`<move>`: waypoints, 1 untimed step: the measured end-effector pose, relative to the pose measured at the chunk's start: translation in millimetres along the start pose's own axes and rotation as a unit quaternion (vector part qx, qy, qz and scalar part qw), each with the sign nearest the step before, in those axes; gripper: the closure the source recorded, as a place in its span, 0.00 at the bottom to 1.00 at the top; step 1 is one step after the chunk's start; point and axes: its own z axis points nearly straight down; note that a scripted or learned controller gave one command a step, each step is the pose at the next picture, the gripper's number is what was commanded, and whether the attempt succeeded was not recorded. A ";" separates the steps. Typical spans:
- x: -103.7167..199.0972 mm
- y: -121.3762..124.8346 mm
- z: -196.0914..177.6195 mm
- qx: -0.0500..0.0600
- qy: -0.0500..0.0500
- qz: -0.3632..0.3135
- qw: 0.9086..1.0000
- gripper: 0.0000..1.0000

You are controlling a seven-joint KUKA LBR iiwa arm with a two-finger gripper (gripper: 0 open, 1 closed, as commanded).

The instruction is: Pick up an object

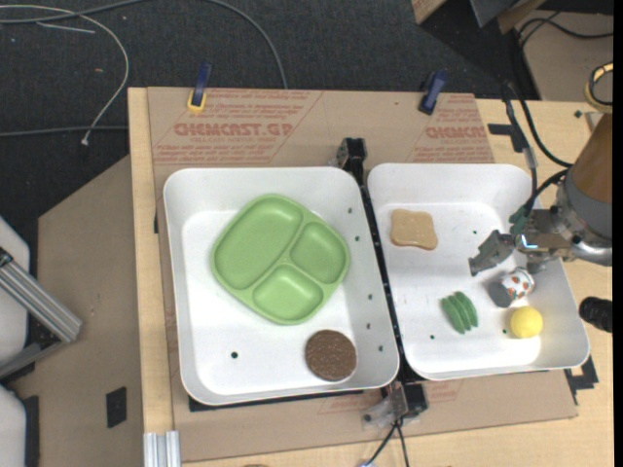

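In the right bin [458, 185] lie a tan slice of toast [413, 229], a green ridged piece [458, 311], a yellow ball-like fruit [525, 322] and a small white object with red spots [520, 282]. My gripper [494, 273] reaches in from the right over this bin and is open. One finger [486, 254] points left and the other [501, 295] sits lower. The white and red object rests right beside the lower finger, at the inner end of the gap. I cannot tell whether it is touched. Nothing is lifted.
The left bin [185, 202] holds a green divided plate [280, 258] and a brown round patty [331, 354] near its front right corner. A black clamp [351, 153] sits between the bins at the back. Cables run along the right side by the arm.
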 end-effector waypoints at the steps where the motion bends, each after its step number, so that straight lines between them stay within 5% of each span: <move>1: -1.2 1.4 42.5 0.002 0.001 0.000 1.000 0.00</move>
